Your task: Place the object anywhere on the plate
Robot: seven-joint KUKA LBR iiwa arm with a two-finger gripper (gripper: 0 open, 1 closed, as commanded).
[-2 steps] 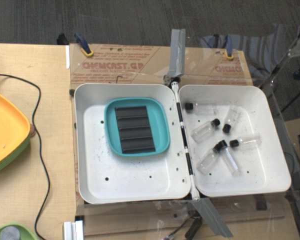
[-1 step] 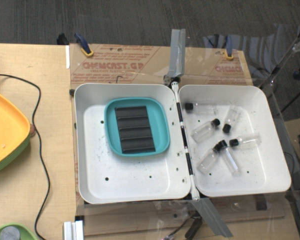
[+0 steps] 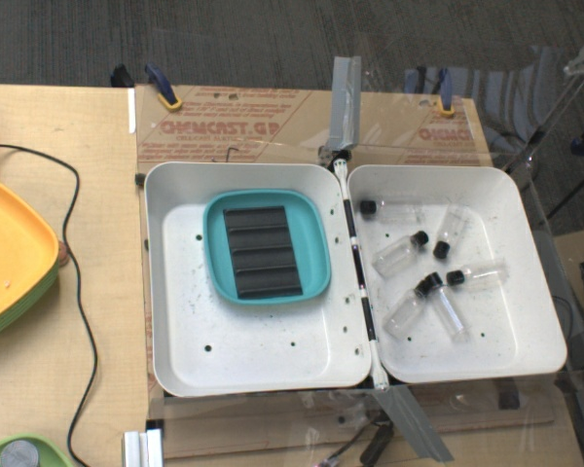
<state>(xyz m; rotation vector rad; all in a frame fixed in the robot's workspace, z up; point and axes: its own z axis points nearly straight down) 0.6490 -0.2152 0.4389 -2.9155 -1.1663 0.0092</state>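
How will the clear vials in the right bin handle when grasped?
The vials look like smooth clear cylinders lying on their sides, so they will probably roll if nudged and may slip between fingers. They appear small and see-through, so likely light. Several lie close together; neighbours may get bumped.

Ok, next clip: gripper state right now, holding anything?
Gripper: cannot be told from this camera view. The clear vials lie loose in the right bin; the teal plate in the left bin bears a dark ridged insert, no vial.

Colours, left to right
Teal plate (image 3: 268, 246) w/ dark ribbed centre in white left bin (image 3: 175, 290); clear vials (image 3: 438, 285) w/ black caps, white right bin (image 3: 526, 261); tan table (image 3: 88, 358).
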